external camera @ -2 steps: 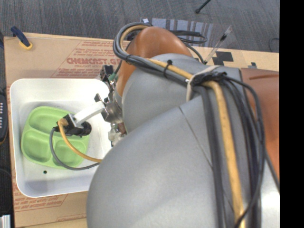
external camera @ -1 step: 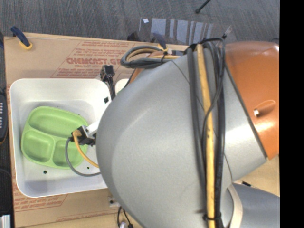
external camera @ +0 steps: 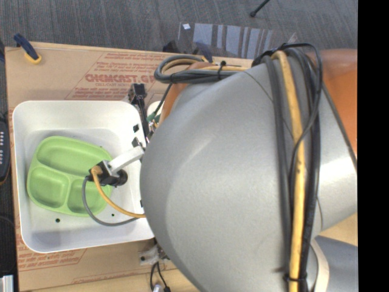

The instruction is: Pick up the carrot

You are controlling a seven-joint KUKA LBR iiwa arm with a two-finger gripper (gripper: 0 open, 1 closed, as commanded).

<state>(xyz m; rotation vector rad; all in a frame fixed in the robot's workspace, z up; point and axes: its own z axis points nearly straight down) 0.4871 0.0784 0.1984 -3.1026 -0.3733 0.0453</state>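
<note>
My grey arm (external camera: 243, 175) reaches in from the right and bulks over most of the bench, close to the camera. It hides the right bin and the right edge of the left bin (external camera: 24, 117). A white bracket (external camera: 126, 159) juts out from under the arm to the left and ends in a black fitting (external camera: 113, 177) over the right rim of a green divided plate (external camera: 61, 175). A yellow and a grey hose (external camera: 103, 215) loop from that fitting back under the arm. The plate lies in the left bin, and its visible compartments hold nothing.
The bins sit on brown cardboard (external camera: 109, 72) with red print. A bundle of cables (external camera: 188, 69) coils at the back, above the arm. A blue and yellow clamp (external camera: 27, 48) sits at the cardboard's far left corner.
</note>
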